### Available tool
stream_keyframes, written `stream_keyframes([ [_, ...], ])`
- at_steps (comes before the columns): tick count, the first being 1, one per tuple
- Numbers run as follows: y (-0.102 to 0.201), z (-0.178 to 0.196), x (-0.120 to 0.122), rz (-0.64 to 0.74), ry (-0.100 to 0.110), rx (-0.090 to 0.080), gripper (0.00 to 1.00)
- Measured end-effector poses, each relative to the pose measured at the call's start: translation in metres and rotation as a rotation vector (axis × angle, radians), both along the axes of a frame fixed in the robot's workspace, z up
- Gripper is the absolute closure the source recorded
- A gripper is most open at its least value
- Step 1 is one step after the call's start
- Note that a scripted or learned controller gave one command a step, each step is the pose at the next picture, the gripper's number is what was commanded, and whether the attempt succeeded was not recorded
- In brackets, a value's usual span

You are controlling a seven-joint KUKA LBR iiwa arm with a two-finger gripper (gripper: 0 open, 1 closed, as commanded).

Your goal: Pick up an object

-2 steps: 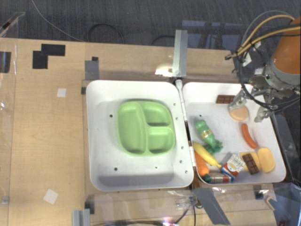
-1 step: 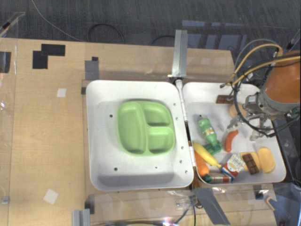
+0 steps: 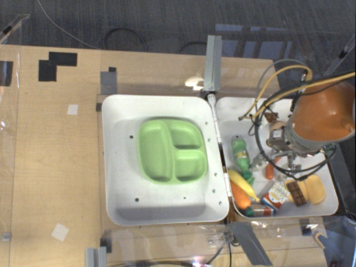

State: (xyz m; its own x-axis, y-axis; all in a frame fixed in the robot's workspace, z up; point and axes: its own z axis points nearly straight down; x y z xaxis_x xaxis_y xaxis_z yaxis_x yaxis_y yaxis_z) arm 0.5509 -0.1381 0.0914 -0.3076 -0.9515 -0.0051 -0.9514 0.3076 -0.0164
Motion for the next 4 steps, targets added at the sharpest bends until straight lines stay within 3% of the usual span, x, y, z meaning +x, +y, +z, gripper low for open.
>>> stream_keyframes([
  [1, 0.004, 0.014, 0.005, 0.005, -0.015, 0.004, 1.00],
  [2, -0.026, 0.195, -0.039, -0.032, -0.001, -0.005, 1.00],
  [3, -0.068, 0.214, 0.003, 0.076, 0.008, -0.001, 1.00],
  [4, -0.064, 0.307, 0.093, 0.001, 0.000, 0.000, 1.00],
])
